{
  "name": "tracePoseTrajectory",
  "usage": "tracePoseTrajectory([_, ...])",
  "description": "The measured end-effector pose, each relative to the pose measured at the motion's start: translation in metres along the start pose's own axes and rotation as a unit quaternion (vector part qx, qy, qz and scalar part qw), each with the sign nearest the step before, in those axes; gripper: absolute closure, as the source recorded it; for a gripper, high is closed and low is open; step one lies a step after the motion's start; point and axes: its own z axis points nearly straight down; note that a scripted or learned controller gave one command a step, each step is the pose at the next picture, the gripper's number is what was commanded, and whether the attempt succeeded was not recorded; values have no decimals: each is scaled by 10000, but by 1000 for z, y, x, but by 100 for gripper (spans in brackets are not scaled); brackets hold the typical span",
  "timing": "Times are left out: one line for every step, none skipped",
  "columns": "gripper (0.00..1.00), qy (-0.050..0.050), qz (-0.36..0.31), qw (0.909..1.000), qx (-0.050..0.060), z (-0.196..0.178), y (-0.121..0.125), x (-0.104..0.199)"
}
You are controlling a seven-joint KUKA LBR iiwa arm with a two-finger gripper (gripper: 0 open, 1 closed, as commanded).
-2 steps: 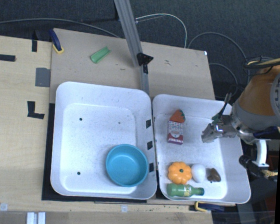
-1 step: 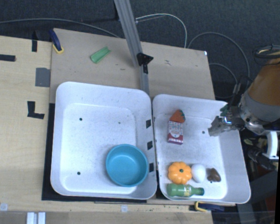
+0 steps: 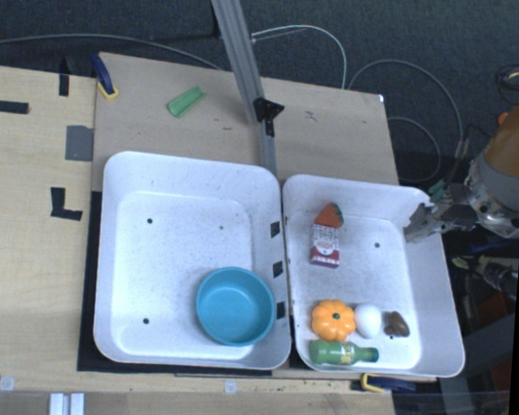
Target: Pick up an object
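Carton (image 3: 325,245) well left of gripper (image 3: 422,221)

Left bin (image 3: 136,183): blue bowl (image 3: 234,305), lower right.
Right bin (image 3: 431,296): strawberry (image 3: 330,215), carton (image 3: 325,246), pumpkin (image 3: 333,320), egg (image 3: 369,321), green bottle (image 3: 342,353).
Gripper (image 3: 419,225): at right bin's upper-right rim.

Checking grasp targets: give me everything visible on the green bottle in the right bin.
The green bottle lies on its side along the near wall of the right bin, neck and pale yellow cap pointing right. It looks like a small glossy plastic toy with a lighter label band. The orange pumpkin sits just behind it, close or touching; I cannot tell which. The gripper is far off, at the bin's far right rim.
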Motion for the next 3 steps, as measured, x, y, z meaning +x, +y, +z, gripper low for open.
tracePoseTrajectory([100, 19, -32, 10000, 20, -3, 15, 58])
tracePoseTrajectory([100, 14, -24, 10000, 25, 0, 26, 102])
tracePoseTrajectory([100, 14, -27, 10000, 33, 14, 28, 154])
